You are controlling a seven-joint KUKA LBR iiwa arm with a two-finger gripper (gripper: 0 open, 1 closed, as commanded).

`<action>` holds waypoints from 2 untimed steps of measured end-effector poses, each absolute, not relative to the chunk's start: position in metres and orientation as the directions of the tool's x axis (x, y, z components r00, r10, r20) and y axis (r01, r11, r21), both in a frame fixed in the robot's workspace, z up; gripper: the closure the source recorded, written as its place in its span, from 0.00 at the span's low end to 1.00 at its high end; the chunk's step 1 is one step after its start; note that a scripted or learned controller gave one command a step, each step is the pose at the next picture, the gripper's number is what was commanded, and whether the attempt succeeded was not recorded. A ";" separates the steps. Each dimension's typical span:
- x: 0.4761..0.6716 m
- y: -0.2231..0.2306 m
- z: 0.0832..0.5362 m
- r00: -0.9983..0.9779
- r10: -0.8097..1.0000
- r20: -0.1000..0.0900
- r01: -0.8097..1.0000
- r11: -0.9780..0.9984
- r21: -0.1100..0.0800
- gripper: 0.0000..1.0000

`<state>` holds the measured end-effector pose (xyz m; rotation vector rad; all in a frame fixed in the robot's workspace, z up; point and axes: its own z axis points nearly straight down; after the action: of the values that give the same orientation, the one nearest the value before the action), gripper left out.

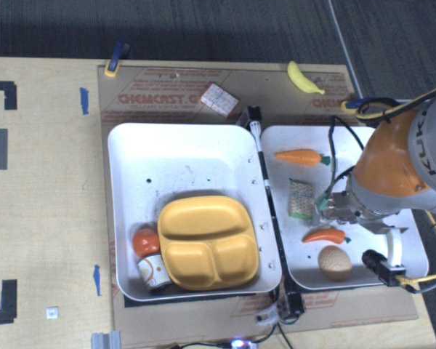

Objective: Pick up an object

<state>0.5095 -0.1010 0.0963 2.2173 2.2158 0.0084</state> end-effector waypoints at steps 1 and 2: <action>0.509 -0.101 0.096 0.001 1.000 -0.001 1.000 -0.001 0.008 0.00; 0.481 -0.097 0.086 0.000 1.000 0.000 1.000 0.000 0.006 0.00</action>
<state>0.4812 -0.0970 0.0862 2.2181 2.2185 0.0060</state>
